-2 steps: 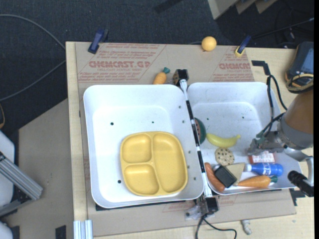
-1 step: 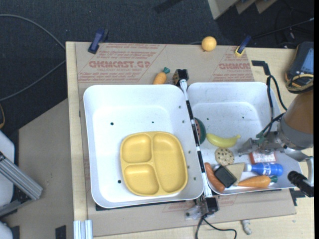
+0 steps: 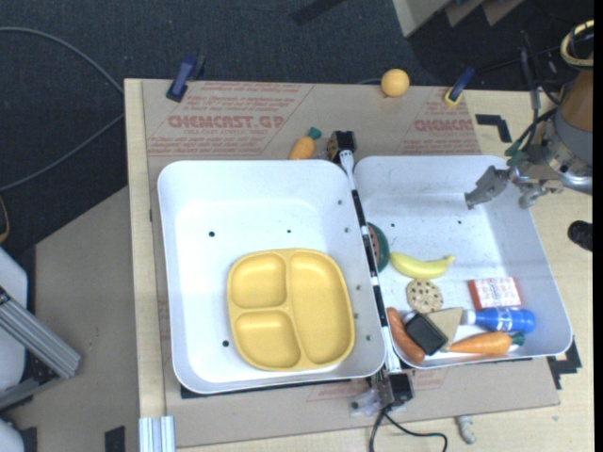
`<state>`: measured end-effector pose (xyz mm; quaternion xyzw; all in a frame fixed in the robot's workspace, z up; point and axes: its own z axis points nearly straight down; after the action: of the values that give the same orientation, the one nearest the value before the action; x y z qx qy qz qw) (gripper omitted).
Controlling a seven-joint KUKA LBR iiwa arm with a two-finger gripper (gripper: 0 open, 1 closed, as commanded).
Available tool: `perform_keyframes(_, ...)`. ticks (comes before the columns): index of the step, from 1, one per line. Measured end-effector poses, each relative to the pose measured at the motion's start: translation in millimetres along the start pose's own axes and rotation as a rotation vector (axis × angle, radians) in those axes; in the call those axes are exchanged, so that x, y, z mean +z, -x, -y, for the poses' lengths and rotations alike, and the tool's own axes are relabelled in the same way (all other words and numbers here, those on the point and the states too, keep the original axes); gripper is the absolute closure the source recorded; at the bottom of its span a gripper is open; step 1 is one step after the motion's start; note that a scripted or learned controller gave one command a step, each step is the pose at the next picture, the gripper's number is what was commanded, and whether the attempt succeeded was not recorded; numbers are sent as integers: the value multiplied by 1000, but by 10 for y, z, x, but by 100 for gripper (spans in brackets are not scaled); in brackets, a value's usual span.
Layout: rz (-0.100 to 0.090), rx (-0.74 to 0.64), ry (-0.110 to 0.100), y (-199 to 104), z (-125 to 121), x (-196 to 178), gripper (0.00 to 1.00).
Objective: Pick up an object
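My gripper (image 3: 487,188) hovers over the upper right part of the right bin (image 3: 443,182), apart from every object. Lower in that bin lie a yellow banana (image 3: 421,265), a round cookie (image 3: 425,296), a red box (image 3: 494,293), a blue and white bottle (image 3: 499,321), an orange carrot (image 3: 480,345) and a black block (image 3: 426,333) resting on a red-orange piece (image 3: 402,339). A dark green item (image 3: 377,245) sits against the bin's left wall. Nothing shows in the gripper.
The left bin (image 3: 188,215) holds a yellow divided plate (image 3: 290,307). Behind the bins, an orange ball (image 3: 395,82) and a small orange toy (image 3: 303,146) lie on the board. Blue clamps (image 3: 184,77) hold the board's back edge.
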<state>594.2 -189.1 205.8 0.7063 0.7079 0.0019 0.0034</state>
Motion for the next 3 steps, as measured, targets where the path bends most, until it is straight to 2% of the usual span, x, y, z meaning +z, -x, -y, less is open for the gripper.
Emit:
perform_keyframes(1, -2, 3, -9, 212, 671, 1057, 0)
perform_keyframes(2, 5, 2, 5, -127, 981, 1171, 0)
perform_keyframes(3, 0, 4, -5, -142, 1008, 1107, 100)
